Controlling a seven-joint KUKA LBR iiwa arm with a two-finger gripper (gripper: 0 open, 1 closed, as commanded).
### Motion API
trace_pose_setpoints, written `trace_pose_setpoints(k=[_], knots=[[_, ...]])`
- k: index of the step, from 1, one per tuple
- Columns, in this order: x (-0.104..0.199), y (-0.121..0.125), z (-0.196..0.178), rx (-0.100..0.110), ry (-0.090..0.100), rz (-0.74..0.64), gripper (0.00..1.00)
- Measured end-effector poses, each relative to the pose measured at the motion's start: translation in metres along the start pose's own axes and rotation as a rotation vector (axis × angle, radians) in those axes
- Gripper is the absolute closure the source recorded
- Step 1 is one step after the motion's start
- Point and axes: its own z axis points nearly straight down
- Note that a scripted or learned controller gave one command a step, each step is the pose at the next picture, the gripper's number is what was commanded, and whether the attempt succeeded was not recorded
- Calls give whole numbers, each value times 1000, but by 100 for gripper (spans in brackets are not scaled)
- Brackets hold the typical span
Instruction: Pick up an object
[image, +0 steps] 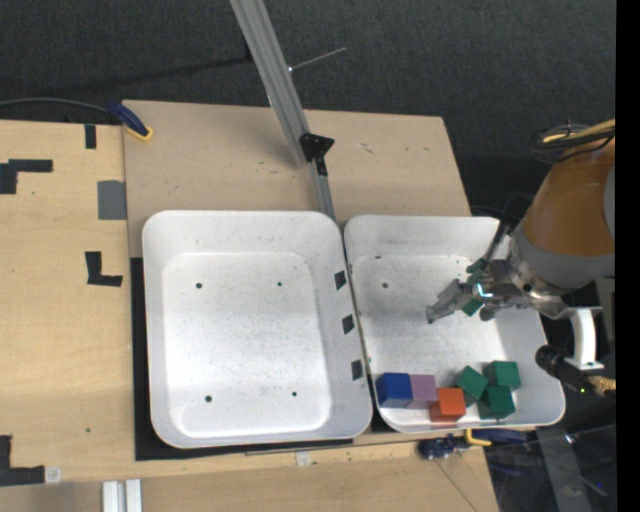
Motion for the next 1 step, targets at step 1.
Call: trace_pose_setpoints(k=[1], knots=[[0, 1, -2, -5, -1, -2, 0]])
